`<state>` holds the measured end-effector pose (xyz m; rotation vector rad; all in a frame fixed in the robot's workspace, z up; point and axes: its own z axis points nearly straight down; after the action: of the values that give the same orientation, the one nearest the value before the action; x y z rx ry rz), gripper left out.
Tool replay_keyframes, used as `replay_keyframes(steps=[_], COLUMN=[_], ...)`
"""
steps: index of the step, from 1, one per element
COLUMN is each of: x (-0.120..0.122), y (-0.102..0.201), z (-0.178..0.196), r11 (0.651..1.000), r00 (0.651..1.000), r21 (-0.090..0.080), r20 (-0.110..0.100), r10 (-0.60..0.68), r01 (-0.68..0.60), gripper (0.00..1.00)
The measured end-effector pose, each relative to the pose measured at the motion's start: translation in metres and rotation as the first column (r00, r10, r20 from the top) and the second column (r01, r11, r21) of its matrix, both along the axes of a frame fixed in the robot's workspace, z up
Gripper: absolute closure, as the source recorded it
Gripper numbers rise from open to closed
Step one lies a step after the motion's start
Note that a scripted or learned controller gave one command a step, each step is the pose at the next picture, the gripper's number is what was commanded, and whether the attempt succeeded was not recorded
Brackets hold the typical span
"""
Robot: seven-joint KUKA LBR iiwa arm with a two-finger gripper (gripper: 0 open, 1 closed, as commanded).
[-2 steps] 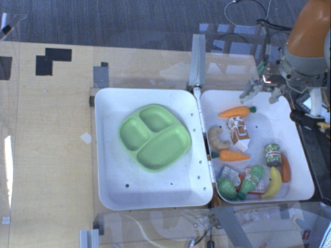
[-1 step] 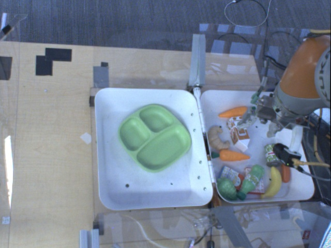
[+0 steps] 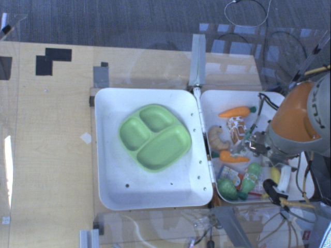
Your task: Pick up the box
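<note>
Box [image 3: 237, 129]: upright-ish in R bin [image 3: 209, 105], between upper carrot [image 3: 235, 112] and lower carrot [image 3: 234, 158], near croissant [image 3: 216, 138]. Pincer [image 3: 247, 143]: low, just right of box; fingers' state cannot tell. L bin [image 3: 111, 190]: green divided plate [image 3: 155, 137].

Carrots [image 3: 237, 112] and croissant [image 3: 217, 138] crowd the box [image 3: 237, 129] (top clear).

Pale wooden table [image 3: 46, 138] stretching far left of the hand, black tape patches [image 3: 51, 60] on it; dark blue-grey carpet [image 3: 114, 9] beyond, looped cables [image 3: 248, 9] lying there.
</note>
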<state>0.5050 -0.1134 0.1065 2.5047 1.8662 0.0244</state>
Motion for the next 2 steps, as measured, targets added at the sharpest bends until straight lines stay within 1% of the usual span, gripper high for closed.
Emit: replay_keyframes(steps=[1,2], x=[-0.0143,-0.0123], y=[-0.0654,-0.065], z=[-0.0187,-0.0095], r11=[0.998,0.998], r00=[0.998,0.998], r21=[-0.001,0.001], r20=[-0.01,-0.009], r10=[-0.063,-0.061], r01=[0.063,0.061], gripper=[0.0,1.0])
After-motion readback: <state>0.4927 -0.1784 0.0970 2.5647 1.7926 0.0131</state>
